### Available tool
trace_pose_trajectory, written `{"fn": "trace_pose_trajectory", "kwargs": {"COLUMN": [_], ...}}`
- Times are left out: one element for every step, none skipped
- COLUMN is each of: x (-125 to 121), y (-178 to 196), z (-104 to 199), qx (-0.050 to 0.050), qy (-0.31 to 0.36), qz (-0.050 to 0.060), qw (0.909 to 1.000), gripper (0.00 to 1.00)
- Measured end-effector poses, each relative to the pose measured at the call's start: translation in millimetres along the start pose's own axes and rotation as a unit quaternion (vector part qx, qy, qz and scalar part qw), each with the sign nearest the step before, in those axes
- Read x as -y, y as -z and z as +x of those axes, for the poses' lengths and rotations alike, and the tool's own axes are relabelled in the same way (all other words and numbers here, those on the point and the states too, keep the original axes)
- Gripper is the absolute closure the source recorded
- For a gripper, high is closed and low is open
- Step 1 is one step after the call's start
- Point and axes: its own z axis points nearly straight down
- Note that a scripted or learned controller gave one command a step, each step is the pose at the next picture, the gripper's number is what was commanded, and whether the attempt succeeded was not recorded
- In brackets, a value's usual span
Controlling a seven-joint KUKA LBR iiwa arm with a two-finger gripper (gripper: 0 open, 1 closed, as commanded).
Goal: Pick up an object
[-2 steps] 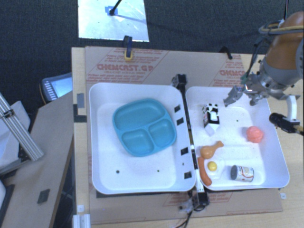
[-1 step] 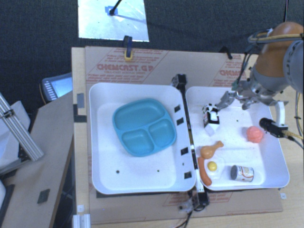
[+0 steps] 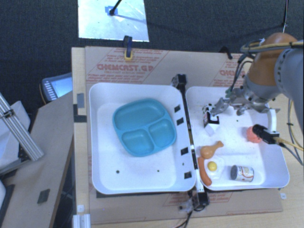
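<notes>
The right bin (image 3: 280, 172) holds several toy items. A tan drumstick (image 3: 212, 149) lies near its left wall, with a fried egg (image 3: 212, 166) and an orange sausage-like piece (image 3: 204, 172) below it. A small can (image 3: 242, 173) lies on its side near the front. A pink-red lump (image 3: 252, 134) sits at the right. A small black-and-white thing (image 3: 209, 119) is at the upper left. My gripper (image 3: 214, 110) hangs low over that upper left part, right beside the black-and-white thing. Whether they touch is unclear.
The left bin (image 3: 102, 175) holds a blue divided plate (image 3: 144, 126). A black divider strip (image 3: 185, 127) runs between the two bins. The grey arm (image 3: 270, 75) comes in from the right over the right bin's back edge.
</notes>
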Motion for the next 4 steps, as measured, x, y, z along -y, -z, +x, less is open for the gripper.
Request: {"fn": "trace_pose_trajectory", "kwargs": {"x": [-1.8, 6.3, 5.7, 4.3], "y": [13.9, 71.4, 115.8, 150.7], "z": [-0.3, -3.4, -1.7, -1.9], "qx": [0.0, 0.0, 0.001, 0.0], "qy": [0.0, -0.001, 0.001, 0.001], "qz": [-0.003, -0.003, -0.003, -0.002], "qw": [1.0, 1.0, 1.0, 1.0], "gripper": [1.0, 1.0, 1.0, 1.0]}}
